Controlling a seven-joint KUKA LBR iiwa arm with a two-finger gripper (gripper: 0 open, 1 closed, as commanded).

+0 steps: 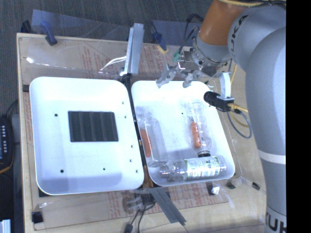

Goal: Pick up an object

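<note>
Nearest the bottom edge, a clear plastic bottle with a label (197, 168) lies on its side along the right bin's (170, 93) lower wall. Just above it two more clear bottles with orange inside, one at the bin's left side (149, 139), one right of centre (198, 127). The left bin (43, 130) has a dark ribbed panel (93, 126). Both sit on a tan bench (73, 52). Up top, the gripper (176, 80) hangs over the right bin's upper rim, fingers spread, nothing between them. Dark carpet (87, 4) behind.
</note>
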